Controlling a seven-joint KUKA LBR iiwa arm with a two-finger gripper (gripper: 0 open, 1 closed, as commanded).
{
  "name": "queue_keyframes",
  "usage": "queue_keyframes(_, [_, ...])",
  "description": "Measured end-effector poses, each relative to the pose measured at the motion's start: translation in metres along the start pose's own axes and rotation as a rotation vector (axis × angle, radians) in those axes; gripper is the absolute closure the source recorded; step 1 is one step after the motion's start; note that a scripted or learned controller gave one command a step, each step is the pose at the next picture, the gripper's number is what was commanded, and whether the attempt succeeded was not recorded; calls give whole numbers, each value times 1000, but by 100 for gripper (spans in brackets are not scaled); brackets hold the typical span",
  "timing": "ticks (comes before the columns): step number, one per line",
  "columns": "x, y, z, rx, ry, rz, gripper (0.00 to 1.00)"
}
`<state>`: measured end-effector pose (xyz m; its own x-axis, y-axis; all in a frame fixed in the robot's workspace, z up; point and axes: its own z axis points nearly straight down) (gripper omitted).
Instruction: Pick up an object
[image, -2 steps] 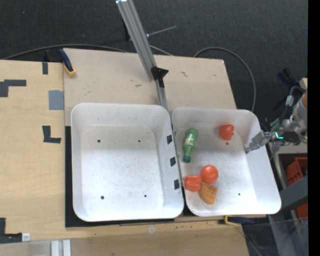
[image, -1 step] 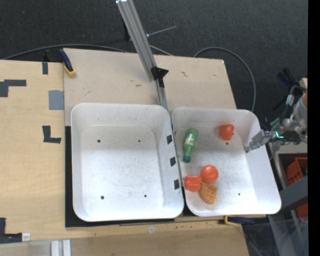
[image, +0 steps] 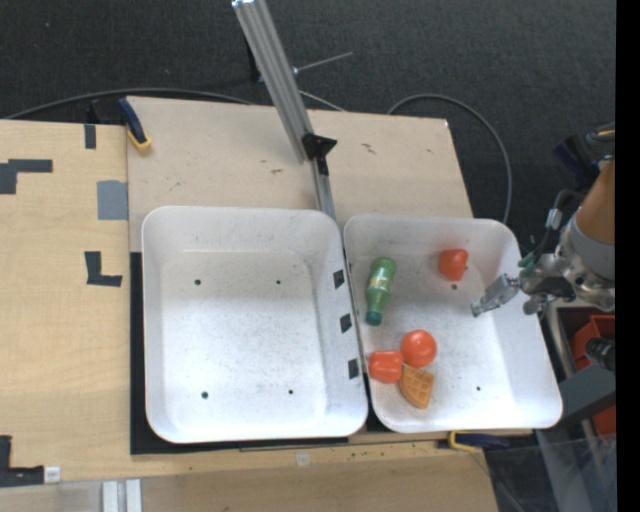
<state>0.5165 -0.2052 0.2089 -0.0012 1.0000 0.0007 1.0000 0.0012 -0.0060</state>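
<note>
Four objects, green bottle (image: 379, 290) leftmost, right bin (image: 520, 385)

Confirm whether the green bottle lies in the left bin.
No, the green bottle lies in the right bin, near its left wall.

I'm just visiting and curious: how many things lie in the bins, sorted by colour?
Green: 1, the bottle
Red or orange-red: 3, a round piece near the far wall, a ball-like piece, a piece beside the divider
Tan-orange: 1, the waffle-like piece
Total: 5, all in the right bin

The arm (image: 600, 215) is cut off at the right; the pincer (image: 497, 296) (small, blurred) hides its finger gap.
</note>
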Motion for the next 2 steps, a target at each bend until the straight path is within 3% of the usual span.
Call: queue_keyframes(2, [1, 6, 111, 2, 1, 0, 0])
